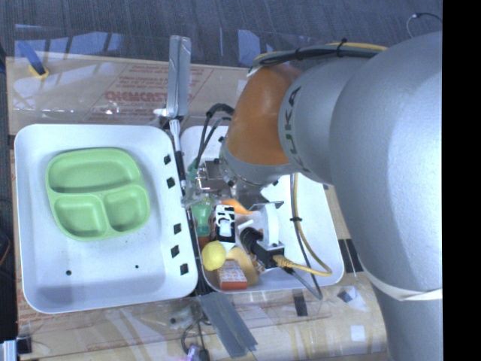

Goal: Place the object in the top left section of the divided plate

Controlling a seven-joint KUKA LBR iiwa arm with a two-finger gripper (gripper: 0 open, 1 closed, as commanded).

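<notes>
Camera view puts the end effector (225,220) low in the right bin (331,235), over a clutter with a yellow lemon-like object (213,256) just below it. Whether it grips anything I cannot tell. A clean grasp should come first, then a lift clear of the bin wall toward the green divided plate (96,192), well apart to the left.

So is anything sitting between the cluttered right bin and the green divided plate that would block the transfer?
Only the two bins' adjoining walls lie between them. The green divided plate sits alone in the left bin, sections bare. The gripper is down among the right bin's items, including a yellow lemon-like object.
</notes>
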